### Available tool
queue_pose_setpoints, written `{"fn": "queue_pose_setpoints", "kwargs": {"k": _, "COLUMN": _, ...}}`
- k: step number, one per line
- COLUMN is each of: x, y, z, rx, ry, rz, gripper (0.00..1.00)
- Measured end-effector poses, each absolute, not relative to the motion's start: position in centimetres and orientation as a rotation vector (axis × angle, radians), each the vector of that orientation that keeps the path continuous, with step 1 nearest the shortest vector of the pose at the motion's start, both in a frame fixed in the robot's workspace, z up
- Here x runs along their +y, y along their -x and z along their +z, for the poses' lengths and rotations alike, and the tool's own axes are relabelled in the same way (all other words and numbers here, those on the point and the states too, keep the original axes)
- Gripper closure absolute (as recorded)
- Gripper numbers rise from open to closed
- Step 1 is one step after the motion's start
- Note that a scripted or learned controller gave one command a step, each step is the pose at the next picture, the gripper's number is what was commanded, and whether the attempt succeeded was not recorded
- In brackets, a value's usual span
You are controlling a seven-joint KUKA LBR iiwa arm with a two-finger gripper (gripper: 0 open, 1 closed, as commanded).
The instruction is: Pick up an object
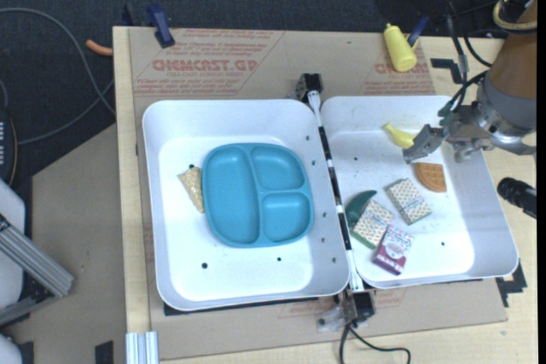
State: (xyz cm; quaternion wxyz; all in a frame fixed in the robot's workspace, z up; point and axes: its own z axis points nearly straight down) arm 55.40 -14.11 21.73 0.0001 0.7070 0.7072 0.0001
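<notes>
From above, the grey two-finger gripper (441, 144) hangs with fingers spread and holding nothing over the right shallow white bin (478, 256) near its far edge, just beside a small yellow curved piece (397, 134) and above a round orange-brown biscuit (431, 176).

right bin (478, 260) contents: yellow piece (397, 135) at rear, brown biscuit (432, 177), two patterned packets (408, 200) (373, 224), green item (357, 202), purple packet (393, 250) at front. all lying flat.
</notes>
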Motion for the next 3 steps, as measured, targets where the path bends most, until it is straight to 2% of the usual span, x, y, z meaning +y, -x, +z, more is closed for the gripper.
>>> {"fn": "queue_pose_setpoints", "kwargs": {"k": 1, "x": -19.8, "y": -60.3, "z": 13.5, "rx": 2.220, "ry": -2.222, "rz": -0.002, "gripper": 0.00}}
{"fn": "queue_pose_setpoints", "kwargs": {"k": 2, "x": -20.4, "y": -58.0, "z": 8.4, "rx": 2.223, "ry": -2.224, "rz": -0.002, "gripper": 0.00}}
{"fn": "queue_pose_setpoints", "kwargs": {"k": 3, "x": -20.3, "y": -58.1, "z": 9.5, "rx": 2.221, "ry": -2.222, "rz": 0.001, "gripper": 1.00}}
